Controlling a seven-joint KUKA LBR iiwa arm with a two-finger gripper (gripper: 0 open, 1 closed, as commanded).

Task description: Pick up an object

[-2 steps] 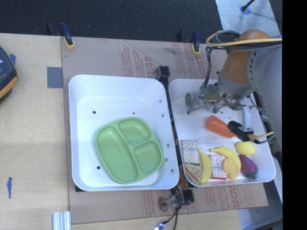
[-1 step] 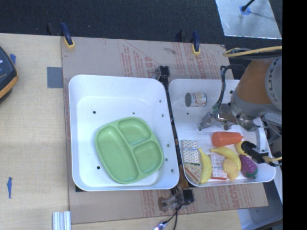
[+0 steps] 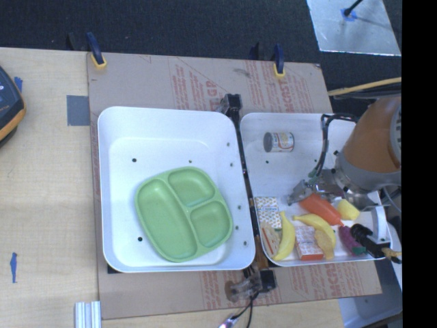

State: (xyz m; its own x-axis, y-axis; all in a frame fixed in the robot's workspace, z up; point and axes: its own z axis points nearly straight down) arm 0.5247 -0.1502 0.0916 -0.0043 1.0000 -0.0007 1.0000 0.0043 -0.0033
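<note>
Bench of pale wood fills the frame's left and middle, cardboard sheet on top. Left bin sits centre-left and holds a green divided plate, three compartments, lying flat in its lower half. Right bin sits right of centre, touching the left one along the shared edge. Arm reaches in from the right edge, orange band over the bin's right side. Gripper is low over the bin's middle; whether its jaws are apart or together I cannot tell, too blurred and dark.

Pickable clutter is bunched in the right bin's lower half: orange carrot-like piece just beside the gripper, banana, second yellow banana, small box, patterned packet, purple item. Small can lies alone on its side in the upper part, well apart from the rest.

Likely step: closing in on the pile. Best bet looks like the carrot piece, nearest the tip; straddle its narrow width and descend straight so neighbours aren't shoved. The can is the cleaner, isolated target but may roll.
</note>
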